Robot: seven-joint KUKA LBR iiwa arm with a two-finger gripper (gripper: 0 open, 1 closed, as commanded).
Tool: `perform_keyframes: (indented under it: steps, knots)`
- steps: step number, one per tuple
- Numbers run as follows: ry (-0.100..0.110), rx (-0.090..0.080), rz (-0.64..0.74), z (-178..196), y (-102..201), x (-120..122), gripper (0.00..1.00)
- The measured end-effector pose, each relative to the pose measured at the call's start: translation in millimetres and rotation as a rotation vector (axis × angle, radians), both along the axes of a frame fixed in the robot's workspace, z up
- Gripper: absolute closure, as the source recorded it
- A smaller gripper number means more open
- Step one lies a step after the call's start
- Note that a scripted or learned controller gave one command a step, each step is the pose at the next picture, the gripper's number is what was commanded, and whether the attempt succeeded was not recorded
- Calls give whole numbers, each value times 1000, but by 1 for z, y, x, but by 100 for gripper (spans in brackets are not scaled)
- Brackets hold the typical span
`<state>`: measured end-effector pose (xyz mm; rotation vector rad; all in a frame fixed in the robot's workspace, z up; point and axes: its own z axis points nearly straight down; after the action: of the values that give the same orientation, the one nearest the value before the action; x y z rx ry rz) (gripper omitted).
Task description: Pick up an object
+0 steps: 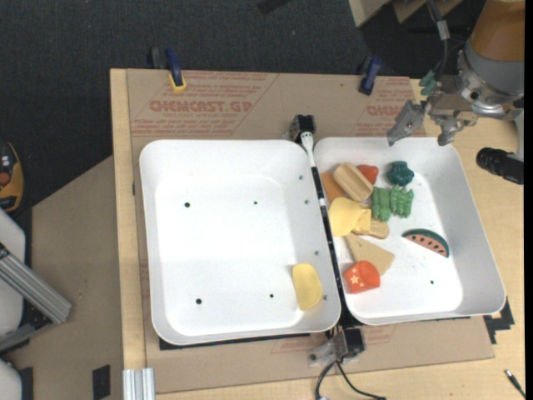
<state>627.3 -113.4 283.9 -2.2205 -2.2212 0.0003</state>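
Note:
My gripper (pixel 426 129) hangs open above the far edge of the right bin (pixel 466 223), its two grey fingers spread with nothing between them. Below it in that bin lie a dark green broccoli piece (pixel 400 173), a green ridged toy (pixel 392 202), a hot dog bun (pixel 352 181), a yellow pear-shaped piece (pixel 348 217), a watermelon slice (pixel 426 242), a tan wedge (pixel 371 252) and a red tomato piece (pixel 361 277). A yellow oval toy (pixel 307 286) lies in the left bin (pixel 225 240), near its right front corner.
The bins sit on a cardboard sheet (pixel 250 98) clamped at the back by two blue clips (pixel 174 67). A black clip (pixel 302 128) joins the bins at the far side. Dark floor surrounds the bench.

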Motion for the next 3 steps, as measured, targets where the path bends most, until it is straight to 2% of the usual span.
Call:
perform_keyframes:
  steps: [1,2,3]
  knots:
    - [-11,0,7,72,63,31,0]
    - [-6,-2,2,79,59,30,100]
    - [-18,0,6,193,98,40,100]
